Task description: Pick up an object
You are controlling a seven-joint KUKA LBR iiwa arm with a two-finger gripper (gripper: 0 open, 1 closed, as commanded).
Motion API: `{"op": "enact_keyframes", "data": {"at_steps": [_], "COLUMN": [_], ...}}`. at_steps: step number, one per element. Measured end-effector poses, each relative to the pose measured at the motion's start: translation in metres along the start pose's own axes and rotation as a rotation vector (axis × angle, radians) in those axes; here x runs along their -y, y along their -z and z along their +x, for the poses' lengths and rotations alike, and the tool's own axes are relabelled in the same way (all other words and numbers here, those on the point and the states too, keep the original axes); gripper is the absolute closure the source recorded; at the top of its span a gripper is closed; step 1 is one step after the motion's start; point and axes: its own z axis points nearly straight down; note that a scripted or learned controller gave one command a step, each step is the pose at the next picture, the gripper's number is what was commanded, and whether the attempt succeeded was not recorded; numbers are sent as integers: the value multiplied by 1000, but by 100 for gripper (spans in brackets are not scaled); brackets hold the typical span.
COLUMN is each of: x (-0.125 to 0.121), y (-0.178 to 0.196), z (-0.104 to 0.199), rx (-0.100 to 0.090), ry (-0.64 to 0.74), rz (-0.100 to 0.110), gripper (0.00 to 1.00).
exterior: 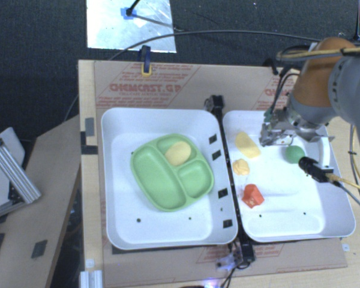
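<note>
Closest to me, along the front of the bench, both white bins sit side by side on a sheet of brown cardboard [168, 80] printed with red lettering. In the right bin [300, 218] the nearest thing is a small red-orange piece [252, 195], lying near the divider where the two bins meet. Just beyond it is a little pale orange lump [240, 167], and beyond that a pale yellow, banana-like piece [248, 144], set at a slant. A green ball [294, 153] lies to the right of those, near the middle of the bin's far half.

In the left bin [126, 221] a light green divided plate [171, 171] rests tilted in the middle, and a yellow, potato-like lump [178, 153] sits in its upper compartment.

The gripper [278, 138] hangs over the far part of the right bin, between the yellow piece and the green ball, just beside both. Nothing is visibly caught between its metal tips, and I cannot tell from here whether they are spread or closed. Above it, the grey arm [348, 89] with its orange band [315, 77] comes in from the right.

Farther back, a blue clamp [146, 59] grips the cardboard's far edge, and a shiny silver sheet [131, 17] lies on the dark carpet.
</note>
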Motion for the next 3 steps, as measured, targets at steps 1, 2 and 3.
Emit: {"op": "enact_keyframes", "data": {"at_steps": [1,2,3], "x": [0,-1,22], "y": [65,62,63], "z": [0,0,44], "rx": [0,-1,-2], "ry": [0,1,4], "rz": [-2,2,5], "gripper": [100,100,100]}}
